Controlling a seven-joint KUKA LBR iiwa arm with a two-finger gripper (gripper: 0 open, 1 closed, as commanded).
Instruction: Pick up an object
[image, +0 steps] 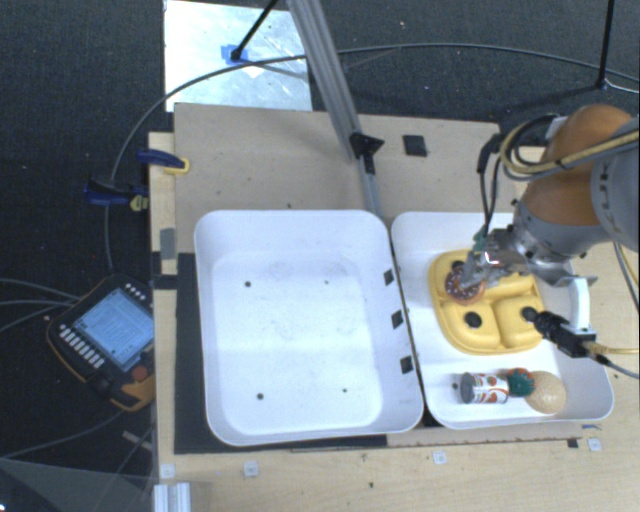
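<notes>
In the right bin (420, 300) lies a large yellow plastic object (495, 320) with round hollows. My gripper (468, 278) is low over its upper left part, right at a small brownish round thing there. Whether it touches the yellow object I cannot tell. Near the bin's front wall a small red and white can (482, 388) lies on its side, next to a green piece (520, 380) and a beige ball (546, 393).
The left bin (215, 330) stands beside the right one, their rims meeting at the middle. A grey pole (335, 85) slants over the bench at the back. A teach pendant (105, 335) lies off the bench at the left. Black cables (560, 335) hang by my wrist.
</notes>
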